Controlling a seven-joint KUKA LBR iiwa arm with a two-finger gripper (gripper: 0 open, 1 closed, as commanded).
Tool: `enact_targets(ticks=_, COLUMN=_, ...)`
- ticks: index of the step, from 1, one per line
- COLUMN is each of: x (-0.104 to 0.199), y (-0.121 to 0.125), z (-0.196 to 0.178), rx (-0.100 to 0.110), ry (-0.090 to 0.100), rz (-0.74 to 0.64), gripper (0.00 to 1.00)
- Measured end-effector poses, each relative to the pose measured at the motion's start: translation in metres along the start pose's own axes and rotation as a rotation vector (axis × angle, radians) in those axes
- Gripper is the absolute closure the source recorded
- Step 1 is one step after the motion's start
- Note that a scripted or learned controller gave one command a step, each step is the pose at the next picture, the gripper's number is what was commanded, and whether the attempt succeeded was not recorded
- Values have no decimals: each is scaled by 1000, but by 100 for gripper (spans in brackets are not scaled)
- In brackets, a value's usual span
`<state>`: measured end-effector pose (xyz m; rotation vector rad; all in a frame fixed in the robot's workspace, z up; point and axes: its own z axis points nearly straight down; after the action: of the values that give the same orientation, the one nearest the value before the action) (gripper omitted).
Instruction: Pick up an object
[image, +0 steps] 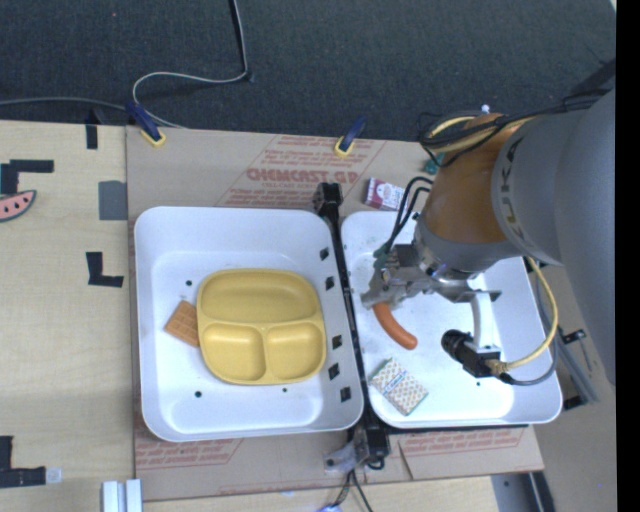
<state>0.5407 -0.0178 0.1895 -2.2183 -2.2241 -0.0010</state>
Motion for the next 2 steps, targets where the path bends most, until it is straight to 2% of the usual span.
enact_targets(ticks=1, x=68, y=-36, z=-58, rx=1, ry=0, rz=0, gripper=100)
enact_targets(ticks=2, x=68, y=-35, z=-67, rx=3, ry=-1, rz=-1, gripper=100)
